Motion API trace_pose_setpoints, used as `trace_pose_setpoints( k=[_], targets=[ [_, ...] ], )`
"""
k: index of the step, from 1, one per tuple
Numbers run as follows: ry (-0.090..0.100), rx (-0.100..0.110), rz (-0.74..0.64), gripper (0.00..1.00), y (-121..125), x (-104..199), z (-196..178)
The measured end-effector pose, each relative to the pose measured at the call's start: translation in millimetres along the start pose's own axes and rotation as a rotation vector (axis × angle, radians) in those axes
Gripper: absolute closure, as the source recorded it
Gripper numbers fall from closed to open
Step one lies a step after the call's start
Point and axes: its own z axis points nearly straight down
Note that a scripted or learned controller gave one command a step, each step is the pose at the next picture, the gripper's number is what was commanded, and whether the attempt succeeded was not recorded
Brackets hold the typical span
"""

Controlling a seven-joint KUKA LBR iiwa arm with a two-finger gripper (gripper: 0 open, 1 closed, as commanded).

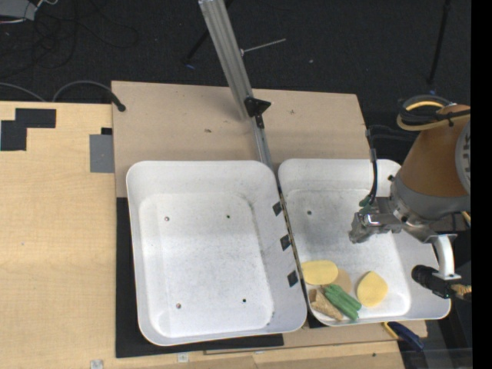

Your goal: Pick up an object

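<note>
In the right bin [330, 187], near its front edge, lie two yellow rounded pieces [320, 272] [372, 289], a green pod-like object [342, 301] and a tan piece [326, 306] beside it. My gripper [363, 229] hangs over the right bin's right half, above and behind the yellow pieces, apart from them. Nothing shows between its fingers, and their state is too small to make out. The grey and orange arm [434, 167] comes in from the right.
The left bin [204, 252] sits beside the right one, with black clips [285, 242] along the shared wall. A slanted aluminium rail [231, 60] rises behind the bins. Light wooden boards lie to the left.
</note>
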Motion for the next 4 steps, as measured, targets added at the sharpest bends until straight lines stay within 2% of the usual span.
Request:
trace_pose_setpoints(
  k=[2, 4],
  targets=[
    [-0.001, -0.001, 0.000, 1.00, 2.6, 2.8, -96.2],
    [0.002, 0.005, -0.004, 1.00, 40.1, 100.9, -96.9]
  ],
)
